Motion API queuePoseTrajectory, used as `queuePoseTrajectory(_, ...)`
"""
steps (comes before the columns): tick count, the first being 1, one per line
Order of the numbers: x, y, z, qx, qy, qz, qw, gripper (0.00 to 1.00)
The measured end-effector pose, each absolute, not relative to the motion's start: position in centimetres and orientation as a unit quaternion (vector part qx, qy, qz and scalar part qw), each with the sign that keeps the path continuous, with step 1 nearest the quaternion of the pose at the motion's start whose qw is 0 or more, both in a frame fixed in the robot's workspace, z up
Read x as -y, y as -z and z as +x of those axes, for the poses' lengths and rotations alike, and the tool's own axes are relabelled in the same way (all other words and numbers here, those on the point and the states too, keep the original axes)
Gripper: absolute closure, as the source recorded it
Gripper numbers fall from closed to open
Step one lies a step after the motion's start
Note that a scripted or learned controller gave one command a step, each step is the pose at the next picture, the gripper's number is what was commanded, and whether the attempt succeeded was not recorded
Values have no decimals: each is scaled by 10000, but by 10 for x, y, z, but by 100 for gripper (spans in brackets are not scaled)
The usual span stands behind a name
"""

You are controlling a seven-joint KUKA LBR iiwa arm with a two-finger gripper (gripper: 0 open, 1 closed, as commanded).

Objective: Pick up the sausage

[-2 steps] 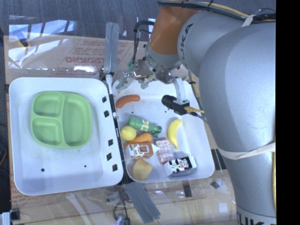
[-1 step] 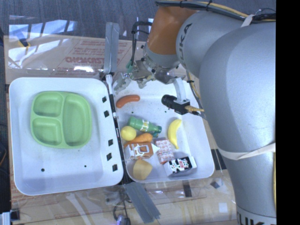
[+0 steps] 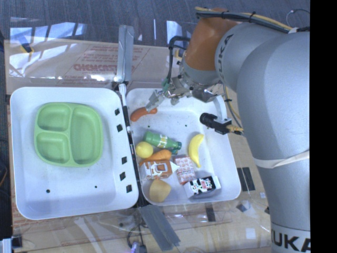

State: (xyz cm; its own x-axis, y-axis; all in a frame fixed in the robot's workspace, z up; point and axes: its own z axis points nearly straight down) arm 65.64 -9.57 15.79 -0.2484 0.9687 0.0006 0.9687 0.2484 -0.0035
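In the right bin, far-left corner: the gripper (image 3: pixel 154 101) hangs low, right at the sausage (image 3: pixel 143 113).
Sausage: orange-red, lies on the bin floor near the left wall of the right bin (image 3: pixel 229 157); its near end is just below and left of the fingertips, touching or nearly so, can't tell which.
Long axis: runs from lower left up to the right, roughly in line with the way the fingers point.
Fingers: can't tell whether they're spread or pressed together; nothing is visibly between them, so no grasp to claim.
Key relation: the sausage body lies mostly left of and toward the camera from the tips. My read is the tips need to shift along that axis to straddle the middle, not the end.
Arm: single arm, comes in from the right over the right bin.
Right bin, nearer than the fingers: green bottle (image 3: pixel 161 140), lemon (image 3: pixel 144 150), carrot (image 3: pixel 159 155), banana (image 3: pixel 196 148), two small cartons (image 3: pixel 172 169), a black-and-white milk carton (image 3: pixel 202 186), a potato-like item (image 3: pixel 159 190). All well apart from the sausage.
Left bin (image 3: pixel 31 194): holds a green divided plate (image 3: pixel 68 134), compartments bare.
Risk: grabbing the end may let it slip or roll to the wall.
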Motion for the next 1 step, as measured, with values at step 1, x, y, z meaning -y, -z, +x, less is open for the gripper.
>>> queuePoseTrajectory(1,102,-92,657,8151,-8,-5793,12,0)
